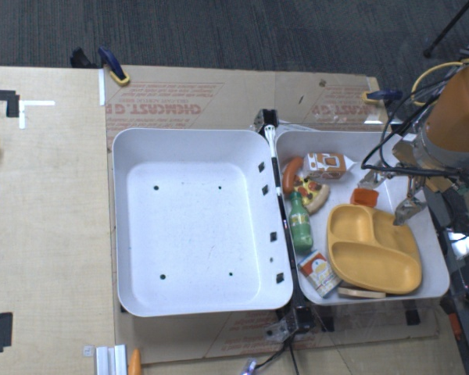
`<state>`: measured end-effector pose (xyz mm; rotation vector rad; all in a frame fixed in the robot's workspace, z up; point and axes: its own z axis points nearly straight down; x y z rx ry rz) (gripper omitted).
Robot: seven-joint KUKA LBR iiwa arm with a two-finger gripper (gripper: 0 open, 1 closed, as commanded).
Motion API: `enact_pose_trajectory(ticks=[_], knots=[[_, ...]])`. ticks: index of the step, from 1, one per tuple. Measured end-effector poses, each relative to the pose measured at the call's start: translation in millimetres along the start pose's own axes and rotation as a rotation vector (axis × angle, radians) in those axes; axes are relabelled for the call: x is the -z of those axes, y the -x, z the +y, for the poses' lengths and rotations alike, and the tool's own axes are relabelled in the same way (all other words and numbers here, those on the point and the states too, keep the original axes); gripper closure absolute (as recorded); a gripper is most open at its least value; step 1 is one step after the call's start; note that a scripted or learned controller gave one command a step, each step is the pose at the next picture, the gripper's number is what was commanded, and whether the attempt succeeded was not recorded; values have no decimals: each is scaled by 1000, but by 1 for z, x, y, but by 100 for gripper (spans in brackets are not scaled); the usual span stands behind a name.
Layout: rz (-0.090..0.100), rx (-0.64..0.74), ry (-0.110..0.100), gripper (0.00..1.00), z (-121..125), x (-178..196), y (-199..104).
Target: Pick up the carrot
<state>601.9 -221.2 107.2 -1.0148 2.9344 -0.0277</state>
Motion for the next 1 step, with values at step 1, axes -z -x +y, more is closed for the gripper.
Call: enact_pose_trajectory(ticks=[1], knots=[[6, -202, 5, 0, 67, 4, 11]])
